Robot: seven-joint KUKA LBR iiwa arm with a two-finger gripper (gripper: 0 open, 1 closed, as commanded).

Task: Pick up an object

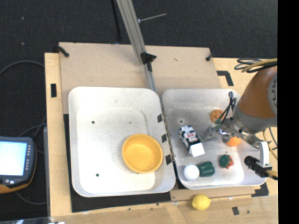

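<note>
1. Claw (219, 131): over the right bin (177, 101), near its right edge; finger state cannot be determined.
2. Black-and-white box (191, 141): mid-bin, left of claw.
3. Yellow bowl (142, 153): left bin (93, 106), near front-right corner.

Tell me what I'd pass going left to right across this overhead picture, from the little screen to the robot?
Small screen → left white bin → yellow bowl → black-and-white box → green block → small red and green toy → the grey and orange arm.
</note>
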